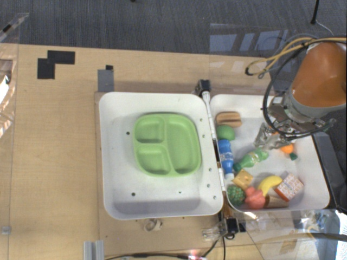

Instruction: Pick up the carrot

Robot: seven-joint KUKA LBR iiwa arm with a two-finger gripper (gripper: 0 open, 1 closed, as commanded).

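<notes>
The carrot (287, 149), small and orange with a green tip, lies in the right bin (317, 169) near its right side. My gripper (270, 138) hangs low over that bin, just left of the carrot and above a green bottle (254, 157). The carrot's left end is close to the gripper or touching it; I cannot tell which. The orange-banded wrist (321, 77) covers the bin's far right corner.
In the right bin lie a hot dog bun (228, 118), a green fruit (225, 132), a blue bottle (226, 157), cheese (243, 179), broccoli (235, 193), a red fruit (255, 198), a banana (269, 183) and a red-white box (289, 186). The left bin (116, 161) holds a green divided plate (165, 144).
</notes>
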